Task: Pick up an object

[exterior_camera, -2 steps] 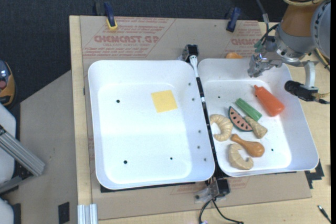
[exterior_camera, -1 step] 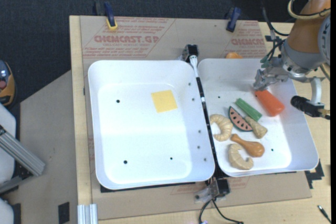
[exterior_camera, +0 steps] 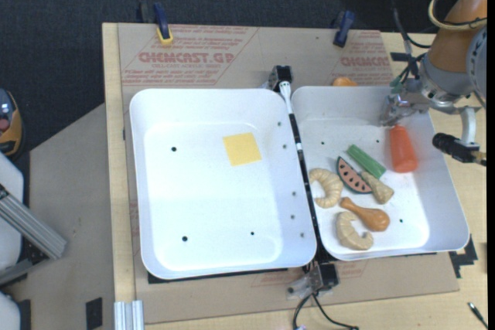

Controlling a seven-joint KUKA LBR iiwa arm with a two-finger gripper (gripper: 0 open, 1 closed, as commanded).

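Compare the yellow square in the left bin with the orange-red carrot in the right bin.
The flat yellow square piece lies alone in the left white bin; the orange-red carrot-shaped piece shares the right white bin with other toy foods. The square is thin and flat, the carrot elongated and rounded. Both rest on bin floors.

Glossy white plastic bins point(exterior_camera: 209, 108), matt brown board point(exterior_camera: 193, 50), smooth plastic toy carrot point(exterior_camera: 402, 149)

The arm point(exterior_camera: 456, 50) ran off the right edge, and a small orange object point(exterior_camera: 343, 81) sat half-hidden behind the right bin's point(exterior_camera: 441, 232) far rim.
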